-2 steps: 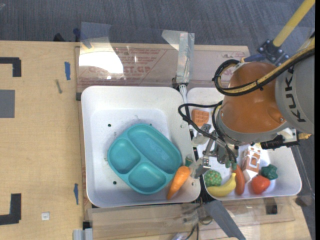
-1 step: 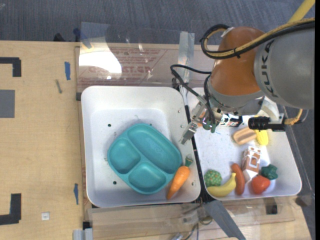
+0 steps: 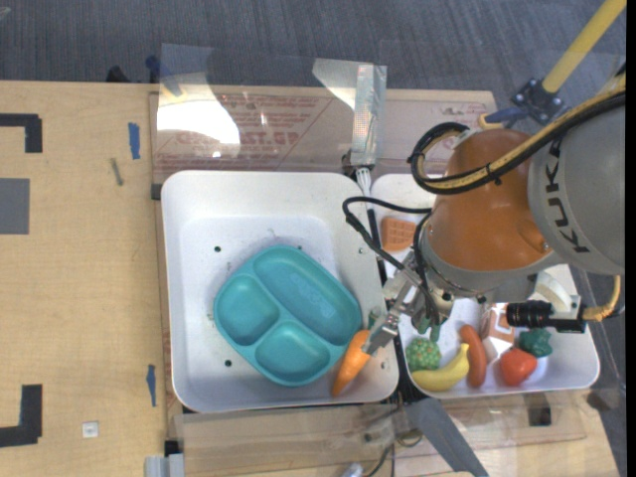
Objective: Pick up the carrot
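Observation:
The orange carrot (image 3: 350,363) hangs tilted at the front right corner of the left bin (image 3: 189,227), next to the teal divided plate (image 3: 286,312). My gripper (image 3: 381,334) reaches down from the orange wrist band and is shut on the carrot's upper end, which shows between the fingers. The carrot's tip points down toward the bin's front rim.
The right bin (image 3: 576,371) holds a broccoli (image 3: 424,352), a banana (image 3: 443,371), a red sausage-like piece (image 3: 475,356), a tomato (image 3: 516,366) and a green item (image 3: 538,343). The arm covers most of that bin. A ridge between the bins runs just right of the carrot.

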You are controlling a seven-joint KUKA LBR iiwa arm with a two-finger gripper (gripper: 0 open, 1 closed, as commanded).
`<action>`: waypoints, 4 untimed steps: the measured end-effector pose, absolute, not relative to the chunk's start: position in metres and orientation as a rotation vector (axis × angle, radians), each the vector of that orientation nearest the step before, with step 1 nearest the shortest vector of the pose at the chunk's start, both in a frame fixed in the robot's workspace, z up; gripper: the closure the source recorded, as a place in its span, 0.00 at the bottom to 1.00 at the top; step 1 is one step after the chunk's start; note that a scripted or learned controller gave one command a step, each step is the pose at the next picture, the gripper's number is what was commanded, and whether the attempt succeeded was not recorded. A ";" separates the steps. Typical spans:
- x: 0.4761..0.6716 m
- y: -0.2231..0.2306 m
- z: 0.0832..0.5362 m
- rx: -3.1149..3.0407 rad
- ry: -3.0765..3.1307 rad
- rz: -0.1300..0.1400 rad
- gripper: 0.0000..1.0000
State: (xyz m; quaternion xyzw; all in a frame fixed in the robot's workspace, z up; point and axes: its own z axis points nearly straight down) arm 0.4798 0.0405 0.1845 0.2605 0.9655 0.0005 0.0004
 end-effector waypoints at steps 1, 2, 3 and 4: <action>0.488 0.100 0.098 0.659 3.056 0.017 0.00; 0.487 0.103 0.110 0.657 3.062 0.021 1.00; 0.480 0.105 0.127 0.532 3.091 0.003 1.00; 0.481 0.108 0.138 0.557 3.086 0.004 1.00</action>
